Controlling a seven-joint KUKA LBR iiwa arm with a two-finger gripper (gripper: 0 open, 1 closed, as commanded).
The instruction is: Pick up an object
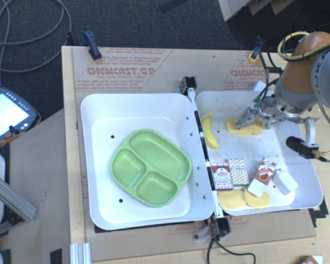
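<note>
Gripper near right bin's far edge

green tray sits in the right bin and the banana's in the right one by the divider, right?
Not quite. The camera view shows the green tray in the left bin, not the right. The banana is indeed in the right bin, by the divider.

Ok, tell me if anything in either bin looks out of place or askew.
Nothing looks spilled or damaged. The green divided plate lies at an angle in the left bin. In the right bin, the banana rests against the inner wall, and the small cartons crowd the near end, some overlapping flat yellow pieces. The gripper is by another yellow piece.
</note>
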